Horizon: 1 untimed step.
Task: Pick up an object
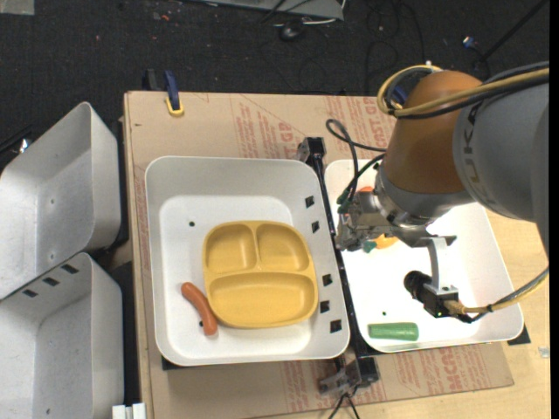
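Pincer low over the right bin, near a small orange piece

Your pincer (pixel 360 234) hangs at the right bin's (pixel 498 260) nine o'clock edge, beside a small orange-and-green piece (pixel 382 243) — whether it is apart or together you cannot tell. Judged as the approach step, nothing seen held. A green block (pixel 393 330) lies at six o'clock; the next move calls for centring over one item before closing.

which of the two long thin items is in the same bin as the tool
The green stick, lying in the right bin below the tool. The orange sausage lies in the left bin beside the yellow tray.
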Motion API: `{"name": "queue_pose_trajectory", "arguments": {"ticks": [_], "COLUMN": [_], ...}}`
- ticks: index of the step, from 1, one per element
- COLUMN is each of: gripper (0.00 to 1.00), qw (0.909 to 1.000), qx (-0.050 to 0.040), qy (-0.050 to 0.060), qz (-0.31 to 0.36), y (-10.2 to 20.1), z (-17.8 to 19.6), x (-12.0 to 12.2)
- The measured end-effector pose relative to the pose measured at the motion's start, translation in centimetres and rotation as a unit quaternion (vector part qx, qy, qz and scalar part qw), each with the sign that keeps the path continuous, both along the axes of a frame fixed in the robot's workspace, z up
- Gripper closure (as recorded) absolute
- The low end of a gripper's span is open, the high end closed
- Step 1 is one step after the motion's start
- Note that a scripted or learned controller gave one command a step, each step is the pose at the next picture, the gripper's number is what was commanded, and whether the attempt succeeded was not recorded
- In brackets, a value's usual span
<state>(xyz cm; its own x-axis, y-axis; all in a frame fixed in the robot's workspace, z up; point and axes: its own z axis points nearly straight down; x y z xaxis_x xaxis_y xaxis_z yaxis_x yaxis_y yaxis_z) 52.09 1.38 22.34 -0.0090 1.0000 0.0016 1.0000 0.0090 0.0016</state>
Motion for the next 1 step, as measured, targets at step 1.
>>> {"name": "queue_pose_trajectory", "arguments": {"ticks": [1], "gripper": [1.00], "qw": [1.0000], "qx": [-0.0001], "qy": [0.002], "qz": [0.000], "y": [5.81], "z": [-0.62], "x": [-0.39]}}
